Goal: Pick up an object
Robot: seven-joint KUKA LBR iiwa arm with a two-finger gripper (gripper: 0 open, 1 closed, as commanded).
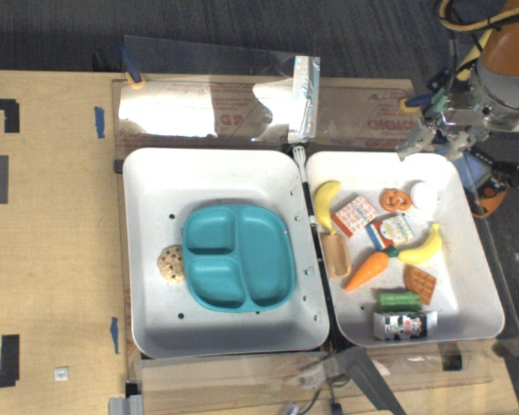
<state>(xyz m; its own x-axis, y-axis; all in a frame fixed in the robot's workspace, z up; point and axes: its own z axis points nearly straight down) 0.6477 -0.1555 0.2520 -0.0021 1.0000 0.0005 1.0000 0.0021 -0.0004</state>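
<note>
The right bin [480, 258] holds several toy foods. Among them are a banana [325, 202] at the far left, a red and white carton [355, 215], an orange pretzel [396, 200] and a white round piece [424, 196]. A second banana [424, 246], a carrot [366, 270], a tan bun [335, 255], a waffle [420, 282], a green piece [399, 300] and a can [404, 324] lie nearer the front. My gripper [439, 134] hangs over the bin's far right rim, behind the white piece, with nothing seen in it.
The left bin [147, 197] bears a teal divided plate [239, 257] and a cookie [171, 263] beside the plate's left edge. A clear plastic sheet [216, 102] lies behind the bins. Cables and the orange-banded arm [509, 54] crowd the top right corner.
</note>
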